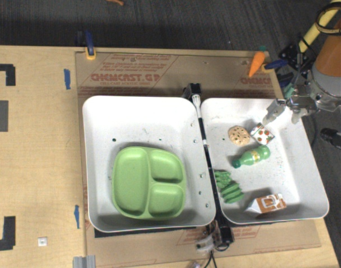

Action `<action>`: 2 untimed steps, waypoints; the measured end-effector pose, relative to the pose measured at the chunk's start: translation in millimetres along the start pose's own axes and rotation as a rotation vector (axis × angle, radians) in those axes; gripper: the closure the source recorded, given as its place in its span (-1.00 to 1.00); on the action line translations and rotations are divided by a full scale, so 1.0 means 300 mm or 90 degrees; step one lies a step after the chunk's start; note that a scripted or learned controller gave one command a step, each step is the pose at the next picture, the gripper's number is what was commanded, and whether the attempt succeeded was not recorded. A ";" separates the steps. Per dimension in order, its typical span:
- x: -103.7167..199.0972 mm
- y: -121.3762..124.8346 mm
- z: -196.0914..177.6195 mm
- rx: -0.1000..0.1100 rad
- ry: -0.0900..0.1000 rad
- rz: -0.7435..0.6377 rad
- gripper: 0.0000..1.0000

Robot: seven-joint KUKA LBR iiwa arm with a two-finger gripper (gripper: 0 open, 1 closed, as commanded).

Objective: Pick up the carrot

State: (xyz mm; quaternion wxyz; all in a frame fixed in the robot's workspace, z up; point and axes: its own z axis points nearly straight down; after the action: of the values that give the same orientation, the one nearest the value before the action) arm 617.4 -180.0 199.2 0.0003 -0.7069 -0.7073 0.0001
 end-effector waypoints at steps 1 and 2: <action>-0.147 -0.017 -0.335 -0.003 -0.002 -0.203 -1.00; 0.101 -0.157 -0.084 0.000 0.000 -0.133 -1.00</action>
State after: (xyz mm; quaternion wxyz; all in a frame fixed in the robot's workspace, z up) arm 570.3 -149.7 224.3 0.0002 -0.6292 -0.7773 -0.0001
